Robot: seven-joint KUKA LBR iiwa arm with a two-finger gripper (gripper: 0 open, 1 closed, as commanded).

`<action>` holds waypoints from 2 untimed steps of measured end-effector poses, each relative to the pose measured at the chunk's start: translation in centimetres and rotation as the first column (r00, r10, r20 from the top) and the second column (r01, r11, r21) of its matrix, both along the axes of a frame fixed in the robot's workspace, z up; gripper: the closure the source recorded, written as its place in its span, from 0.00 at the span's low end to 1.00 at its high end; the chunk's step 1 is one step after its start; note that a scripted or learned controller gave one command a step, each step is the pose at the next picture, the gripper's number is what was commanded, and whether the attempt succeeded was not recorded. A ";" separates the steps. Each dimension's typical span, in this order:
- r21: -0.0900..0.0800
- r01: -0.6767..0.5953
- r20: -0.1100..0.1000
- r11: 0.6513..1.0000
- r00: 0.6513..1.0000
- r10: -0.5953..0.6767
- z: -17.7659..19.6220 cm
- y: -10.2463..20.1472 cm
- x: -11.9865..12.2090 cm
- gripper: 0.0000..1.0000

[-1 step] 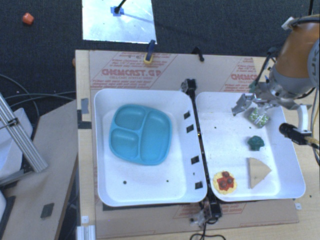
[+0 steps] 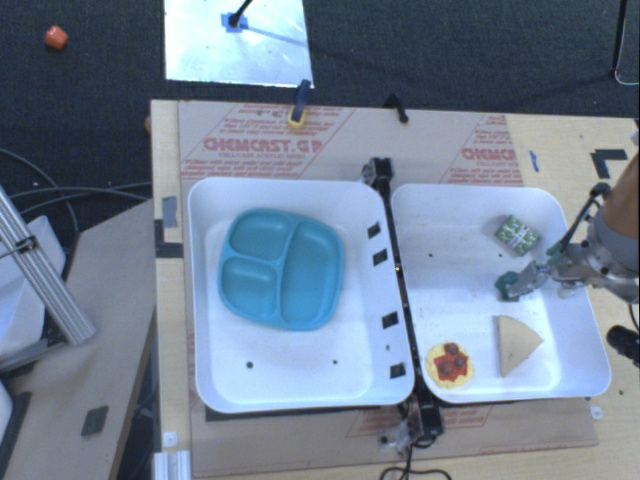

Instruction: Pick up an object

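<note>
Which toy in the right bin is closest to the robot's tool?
The tan wedge, just below the tool. The green-and-white block sits a bit farther up, and the round yellow piece with red on top lies farther still, toward the bin's lower left.

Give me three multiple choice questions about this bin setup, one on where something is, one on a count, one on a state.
1. Where does the blue divided plate lie?
A. In the left bin
B. In the right bin
C. On the carpet

2. How many loose items lie in the right bin?
A. One
B. Three
C. Five

3. How does the gripper stand relative to the items?
A. Gripping the tan wedge
B. Resting on the blue plate
C. Low over the right bin's floor, between the items, touching none

Answers:
1. A, the plate sits inside the left bin.
2. B, a green-and-white packet, a tan wedge and a small yellow disc with red topping.
3. C, its teal tip lies between the packet and the wedge, apart from both.
</note>
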State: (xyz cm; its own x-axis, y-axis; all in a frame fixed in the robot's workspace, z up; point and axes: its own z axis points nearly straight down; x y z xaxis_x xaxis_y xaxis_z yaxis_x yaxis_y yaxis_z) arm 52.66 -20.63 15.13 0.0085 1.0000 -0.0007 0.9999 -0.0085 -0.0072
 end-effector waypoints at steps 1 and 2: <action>0.002 -0.007 0.005 1.000 1.000 0.007 -7.0 -0.1 -4.2 0.00; -0.001 -0.009 0.012 1.000 1.000 0.009 -5.6 0.0 -3.9 1.00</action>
State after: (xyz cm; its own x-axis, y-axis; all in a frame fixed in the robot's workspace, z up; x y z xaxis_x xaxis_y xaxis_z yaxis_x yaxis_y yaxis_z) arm 48.78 -20.66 9.50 -0.0006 1.0000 -0.0015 1.0000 0.0006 0.0049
